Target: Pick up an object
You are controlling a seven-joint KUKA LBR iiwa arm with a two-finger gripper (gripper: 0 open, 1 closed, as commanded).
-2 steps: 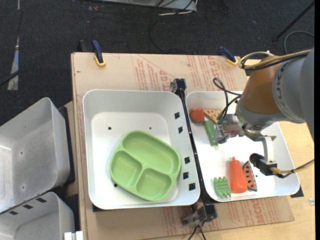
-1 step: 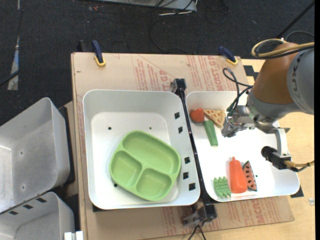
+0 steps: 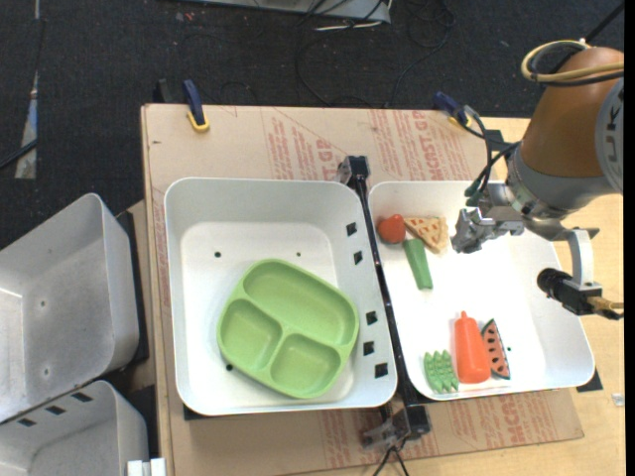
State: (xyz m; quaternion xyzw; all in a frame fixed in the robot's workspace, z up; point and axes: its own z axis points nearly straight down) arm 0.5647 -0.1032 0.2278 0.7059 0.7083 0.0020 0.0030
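Note:
The right bin (image 3: 556, 310) holds several toy foods. A red tomato (image 3: 391, 228) and a pizza slice (image 3: 428, 231) lie at its far left, with a green pepper (image 3: 418, 264) just below them. An orange bottle (image 3: 468, 346), a watermelon slice (image 3: 495, 349) and a ridged green piece (image 3: 439, 370) lie near the front edge. My gripper (image 3: 470, 232) hangs over the bin's far part, just right of the pizza slice. Nothing shows between its fingers.
The left bin (image 3: 198, 216) holds a green divided plate (image 3: 286, 327). A black divider with clips runs between the bins. Spare white bins (image 3: 55, 315) stand off the bench at left. Blue-and-yellow clamps (image 3: 196, 107) grip the cardboard's far edge.

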